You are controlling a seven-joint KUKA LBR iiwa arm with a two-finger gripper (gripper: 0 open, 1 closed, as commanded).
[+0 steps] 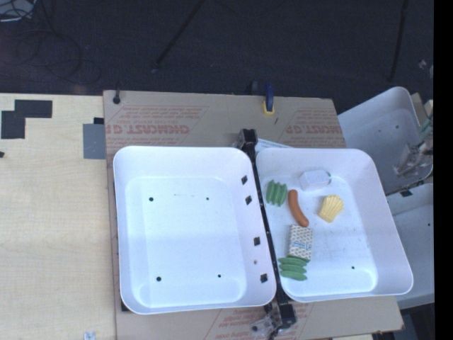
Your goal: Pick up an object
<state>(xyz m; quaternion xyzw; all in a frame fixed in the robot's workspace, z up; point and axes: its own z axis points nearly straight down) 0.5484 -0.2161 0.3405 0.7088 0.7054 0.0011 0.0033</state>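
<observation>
At the right edge a cut-off, blurred part of the arm [417, 154] shows; the pincer's state I cannot tell.

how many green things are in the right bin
2. One green piece lies near the right bin's upper left, beside the orange sausage; the other green piece lies at its lower left, below the patterned block.

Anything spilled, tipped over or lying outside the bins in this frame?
Nothing stands out. All six items lie loose inside the right bin: two green pods, an orange sausage-shaped piece, a yellow ridged piece, a patterned packet and a pale lump that blends with the white floor.
</observation>
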